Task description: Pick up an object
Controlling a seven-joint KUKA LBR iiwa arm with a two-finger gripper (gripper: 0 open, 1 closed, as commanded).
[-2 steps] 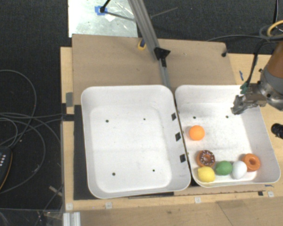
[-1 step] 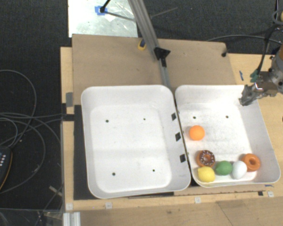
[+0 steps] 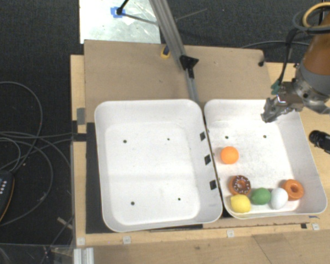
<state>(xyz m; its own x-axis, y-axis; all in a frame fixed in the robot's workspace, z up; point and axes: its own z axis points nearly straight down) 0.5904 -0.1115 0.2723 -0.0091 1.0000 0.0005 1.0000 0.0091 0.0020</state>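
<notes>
- The right bin [image 3: 297,133] is the landmark here; it sits on the desk [image 3: 225,59] touching the left bin [image 3: 148,164] along its left wall.
- The arm [image 3: 322,59] comes in over the right bin's upper right corner, grey with an orange band above the wrist.
- The claw [image 3: 270,113] hangs over the bin's top part, near the upper rim, well apart from everything lying in the bin.
- How far the claw is open cannot be told — it shows as a dark, blurred shape — and nothing is seen between its tips.
- An orange ball [image 3: 229,155] lies alone near the middle of the right bin, toward its left wall.
- Along the bin's lower rim lies a cluster of five things, packed close.
- A brown sprinkled donut [image 3: 241,185] sits at the left of that cluster, just below the orange ball.
- A yellow lemon [image 3: 240,203] lies under the donut, in the bin's lower left corner.
- A green ball [image 3: 260,196] lies just right of the lemon and donut.
- A white egg [image 3: 279,198] is beside the green ball — it looks to touch it.
- An orange ring [image 3: 292,189] lies at the cluster's right end, near the bin's lower right corner.
</notes>
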